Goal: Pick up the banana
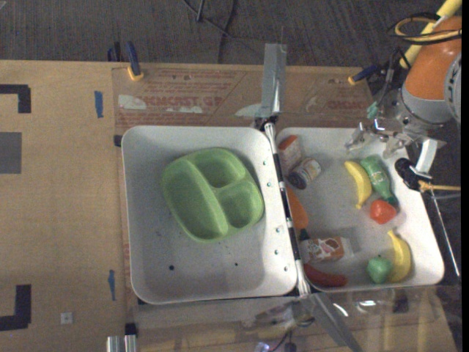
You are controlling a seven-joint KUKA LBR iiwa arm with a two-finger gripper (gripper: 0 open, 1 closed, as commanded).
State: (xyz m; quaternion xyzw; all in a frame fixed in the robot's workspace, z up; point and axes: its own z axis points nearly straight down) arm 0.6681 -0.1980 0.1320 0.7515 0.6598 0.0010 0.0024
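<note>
Hand [377, 132] above right bin's [432, 229] far edge

Banana [359, 182] lies just below the hand, open floor left of it; hand's grip state cannot be told.

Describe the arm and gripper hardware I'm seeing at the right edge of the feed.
The arm is grey, with a rounded orange band above the wrist. Yellow and black cables loop over its top. Below the band sits a silvery metal gripper of small bracket-like parts, with a black and white piece beside it. No markings are legible.
</note>
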